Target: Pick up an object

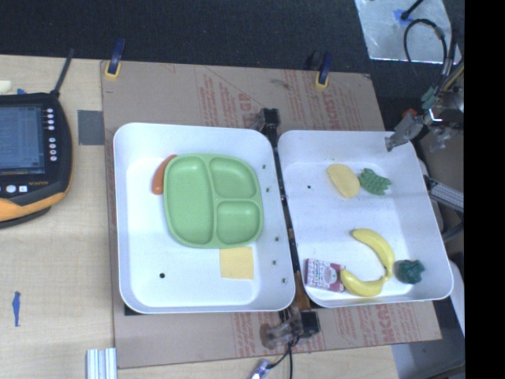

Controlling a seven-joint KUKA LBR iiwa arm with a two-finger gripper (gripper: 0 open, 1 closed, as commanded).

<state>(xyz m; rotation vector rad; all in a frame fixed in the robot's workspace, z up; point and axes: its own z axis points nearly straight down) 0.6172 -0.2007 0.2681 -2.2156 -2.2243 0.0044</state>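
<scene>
The right bin (316,152) holds a pale yellow rounded piece (343,180) with a green leafy toy (375,181) touching its right side. Nearer the front lie a yellow banana (372,260), a small red and white carton (323,275) by the banana's lower end, and a dark green broccoli piece (409,271) in the front right corner. My gripper (401,136) hangs at the bin's far right corner, above the rim and away from every object, with nothing seen in it.
In the left bin (134,212) a green divided plate (213,200) lies with an orange-red piece (158,176) tucked at its left edge and a yellow square slice (237,263) in front. A handheld pendant (28,152) sits at far left. Clamps and cables edge the cardboard.
</scene>
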